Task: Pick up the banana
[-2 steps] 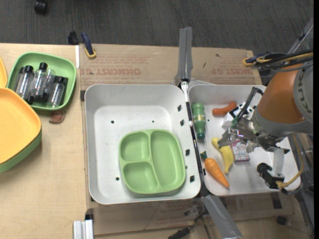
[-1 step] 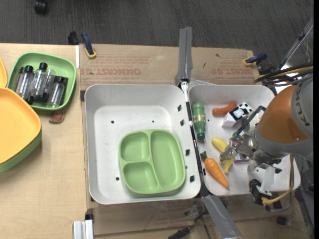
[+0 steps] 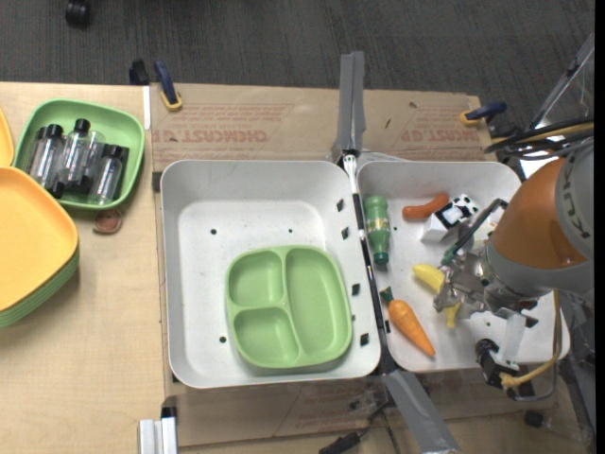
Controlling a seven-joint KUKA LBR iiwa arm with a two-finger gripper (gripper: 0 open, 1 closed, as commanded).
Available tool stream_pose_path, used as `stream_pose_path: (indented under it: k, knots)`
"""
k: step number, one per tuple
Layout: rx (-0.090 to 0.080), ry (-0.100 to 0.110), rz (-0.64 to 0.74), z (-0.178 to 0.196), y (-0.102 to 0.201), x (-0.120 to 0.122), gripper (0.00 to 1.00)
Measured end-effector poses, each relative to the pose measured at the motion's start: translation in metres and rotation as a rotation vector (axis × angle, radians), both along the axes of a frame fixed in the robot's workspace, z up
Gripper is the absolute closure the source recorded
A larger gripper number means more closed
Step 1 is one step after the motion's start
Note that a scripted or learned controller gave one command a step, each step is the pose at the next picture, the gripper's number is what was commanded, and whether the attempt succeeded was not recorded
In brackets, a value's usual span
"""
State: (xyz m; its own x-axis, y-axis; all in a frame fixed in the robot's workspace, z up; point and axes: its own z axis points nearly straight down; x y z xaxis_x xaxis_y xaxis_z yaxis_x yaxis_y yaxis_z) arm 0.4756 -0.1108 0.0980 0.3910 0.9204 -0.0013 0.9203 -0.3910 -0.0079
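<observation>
The yellow banana (image 3: 427, 274) lies in the right bin (image 3: 406, 173), near its middle, just above an orange carrot (image 3: 412, 327). My gripper (image 3: 456, 289) is low over the banana's right part and hides it. A bit of yellow shows again below the gripper. The grey arm with its orange band (image 3: 534, 225) reaches in from the right.
In the right bin a green bottle (image 3: 377, 228) lies by the left wall, with an orange sausage-like piece (image 3: 425, 207) and a black-and-white object (image 3: 454, 213) at the back. The left bin (image 3: 189, 253) holds a green divided tray (image 3: 287, 305). Yellow plates and a green dish of bottles stand far left.
</observation>
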Motion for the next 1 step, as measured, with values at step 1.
stream_pose_path:
  k: [1]
  knots:
    - [-0.003,-0.003,0.014,0.0921,0.0217,0.0493,1.0]
